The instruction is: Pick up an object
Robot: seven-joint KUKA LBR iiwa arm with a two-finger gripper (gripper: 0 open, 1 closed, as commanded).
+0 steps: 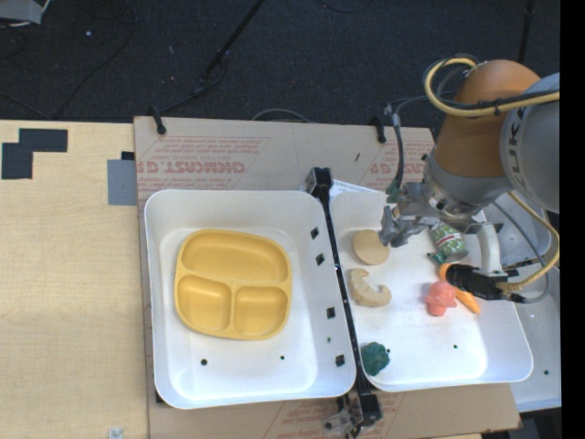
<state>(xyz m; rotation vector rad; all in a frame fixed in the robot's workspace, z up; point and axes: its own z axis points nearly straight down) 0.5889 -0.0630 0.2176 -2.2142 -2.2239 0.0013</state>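
- Bench [64, 273]: pale wood, dark floor w/ cables behind; cardboard sheet [238, 158] w/ red print lies under two white bins.
- Left bin [183, 373]: holds a yellow tray [233, 283] w/ three compartments, sitting near the bin's centre, a bit toward 9 o'clock.
- Black divider strip [336, 282] runs along the seam btwn the bins, 12 to 6 o'clock.
- Right bin [457, 364]: several small items, all in its upper and left parts.
- Tan disc [369, 247]: at approx 10 o'clock in the right bin, just beside the gripper tip.
- Tan curved piece [370, 290]: just below the disc, at 9 o'clock, apart from it.
- Green lump [375, 357]: at 7 o'clock, against the bin's left wall.
- Pink toy [441, 298]: near bin centre, toward 3 o'clock; orange piece [462, 291] touching or just beside it on the right.
- Green-white packet [448, 240]: at 1 o'clock, partly under the arm.
- Arm [484, 135]: grey w/ orange band, comes in from 3 o'clock, over the right bin's upper half.
- Gripper [395, 229]: low over the bin at 11 o'clock, right next to the disc's upper right edge. Jaws: can't tell if spread or pressed together; nothing seen btwn them.
- Black part w/ cables [484, 282] hangs off the arm at 3 o'clock, near the orange piece.
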